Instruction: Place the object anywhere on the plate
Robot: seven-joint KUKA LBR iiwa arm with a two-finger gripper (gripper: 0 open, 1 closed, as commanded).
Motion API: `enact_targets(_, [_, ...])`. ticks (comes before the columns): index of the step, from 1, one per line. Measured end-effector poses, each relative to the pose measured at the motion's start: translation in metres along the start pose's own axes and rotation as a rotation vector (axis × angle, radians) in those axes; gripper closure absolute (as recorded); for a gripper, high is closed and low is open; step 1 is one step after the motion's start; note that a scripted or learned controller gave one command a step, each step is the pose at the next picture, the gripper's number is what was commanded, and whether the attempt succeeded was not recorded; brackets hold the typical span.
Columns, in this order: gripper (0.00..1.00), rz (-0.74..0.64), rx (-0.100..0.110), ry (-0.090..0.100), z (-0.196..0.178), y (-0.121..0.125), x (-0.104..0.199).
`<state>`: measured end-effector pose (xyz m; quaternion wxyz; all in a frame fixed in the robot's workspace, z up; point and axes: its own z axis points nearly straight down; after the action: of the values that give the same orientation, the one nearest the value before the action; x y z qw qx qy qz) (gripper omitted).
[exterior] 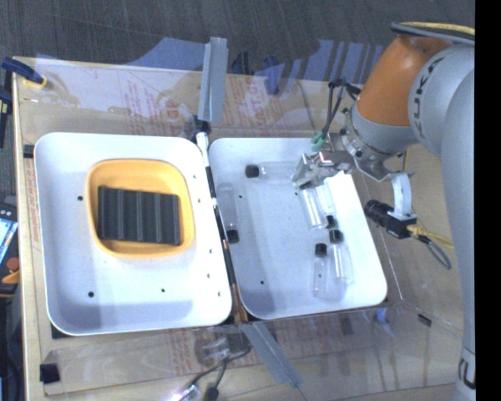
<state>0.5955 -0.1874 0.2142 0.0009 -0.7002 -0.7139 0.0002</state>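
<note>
While our gripper [315,172] hovered mid-right, grip state unclear, we judged pickup pending; next, grasp an object [251,171], reach the plate [138,174].

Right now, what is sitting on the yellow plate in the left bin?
A dark ribbed rectangular object lies flat on the yellow plate, covering most of its middle. The plate's rim shows all around it; the surface beneath the object is hidden.

A square yellow plate [140,176] with rounded corners lies flat in the left bin, a dark ribbed rectangular object [139,215] resting flat on it, filling most of the plate's middle and lower part and leaving the yellow rim bare along the top and sides.
</note>
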Motion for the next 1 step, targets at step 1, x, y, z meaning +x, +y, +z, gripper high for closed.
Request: enact_targets(1, [1.00,-0.279,0.004,0.001,-0.0086,0.0093,0.0632])
